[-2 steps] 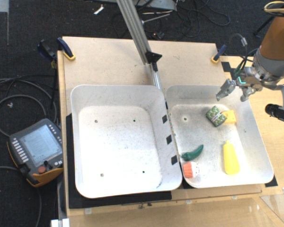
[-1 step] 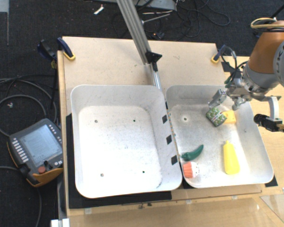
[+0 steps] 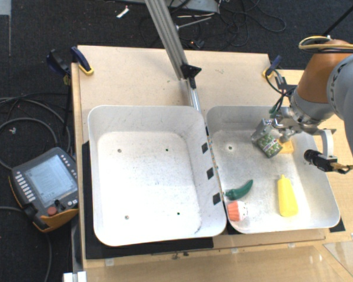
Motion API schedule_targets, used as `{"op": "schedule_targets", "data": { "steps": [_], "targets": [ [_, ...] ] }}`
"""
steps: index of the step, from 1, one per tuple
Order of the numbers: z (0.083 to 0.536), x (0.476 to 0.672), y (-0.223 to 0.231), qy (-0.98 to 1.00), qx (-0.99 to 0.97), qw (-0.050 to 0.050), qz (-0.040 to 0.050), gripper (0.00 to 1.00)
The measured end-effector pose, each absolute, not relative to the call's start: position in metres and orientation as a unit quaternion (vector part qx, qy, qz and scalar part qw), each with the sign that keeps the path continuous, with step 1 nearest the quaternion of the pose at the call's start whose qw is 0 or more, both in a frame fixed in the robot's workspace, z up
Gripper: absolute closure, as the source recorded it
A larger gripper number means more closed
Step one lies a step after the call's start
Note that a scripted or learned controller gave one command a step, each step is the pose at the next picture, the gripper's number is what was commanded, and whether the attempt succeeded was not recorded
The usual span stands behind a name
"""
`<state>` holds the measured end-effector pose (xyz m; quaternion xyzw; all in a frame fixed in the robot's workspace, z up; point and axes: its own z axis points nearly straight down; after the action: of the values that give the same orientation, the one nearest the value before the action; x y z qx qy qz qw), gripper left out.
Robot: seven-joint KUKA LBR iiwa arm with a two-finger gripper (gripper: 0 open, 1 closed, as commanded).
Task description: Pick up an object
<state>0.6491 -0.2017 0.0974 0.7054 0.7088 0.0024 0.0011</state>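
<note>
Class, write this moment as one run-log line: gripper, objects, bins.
gripper: low in right white bin, at green-grey object | loose: yellow bottle, green curved piece, orange-white item | grasp: unconfirmed

Dark carpet floor (image 3: 29,22), tangled cables (image 3: 235,16)

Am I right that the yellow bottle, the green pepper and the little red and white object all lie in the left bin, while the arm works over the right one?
Not quite: the camera view shows the yellow bottle, green pepper and red and white object lying in the right bin, the same one the arm works over.
</note>
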Motion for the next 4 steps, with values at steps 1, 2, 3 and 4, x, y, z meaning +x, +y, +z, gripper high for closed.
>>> {"op": "schedule_targets", "data": {
  "steps": [1, 2, 3, 4],
  "targets": [
    [0.111, 0.651, -0.201, 0.710, 0.705, 0.003, 0.0038, 1.00],
    [0.171, 0.661, -0.196, 0.709, 0.706, 0.004, 0.0022, 1.00],
    [0.234, 0.669, -0.195, 0.708, 0.706, 0.004, 0.0023, 1.00],
    [0.210, 0.669, -0.194, 0.708, 0.706, 0.000, -0.0006, 1.00]
  ]
}}
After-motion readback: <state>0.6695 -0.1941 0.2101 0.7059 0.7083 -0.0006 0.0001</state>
